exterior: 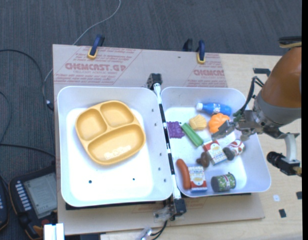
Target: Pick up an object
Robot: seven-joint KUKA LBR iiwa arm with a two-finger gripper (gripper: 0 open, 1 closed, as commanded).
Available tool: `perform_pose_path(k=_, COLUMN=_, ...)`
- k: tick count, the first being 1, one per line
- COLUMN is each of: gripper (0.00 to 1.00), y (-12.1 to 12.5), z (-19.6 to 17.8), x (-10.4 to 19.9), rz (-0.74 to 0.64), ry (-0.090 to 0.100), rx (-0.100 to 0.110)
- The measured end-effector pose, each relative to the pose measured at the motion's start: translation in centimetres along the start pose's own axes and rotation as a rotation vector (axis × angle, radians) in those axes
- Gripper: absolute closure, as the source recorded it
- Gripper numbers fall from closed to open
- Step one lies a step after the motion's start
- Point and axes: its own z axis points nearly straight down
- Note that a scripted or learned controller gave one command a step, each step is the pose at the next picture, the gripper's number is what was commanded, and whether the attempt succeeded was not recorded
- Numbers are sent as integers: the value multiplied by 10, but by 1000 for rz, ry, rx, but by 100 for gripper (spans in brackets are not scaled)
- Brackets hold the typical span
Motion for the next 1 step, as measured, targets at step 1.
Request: perform_pose_path(k=1, gripper=0, y=41, z=106, x=-38, rz=0, ry=0, rx=-1)
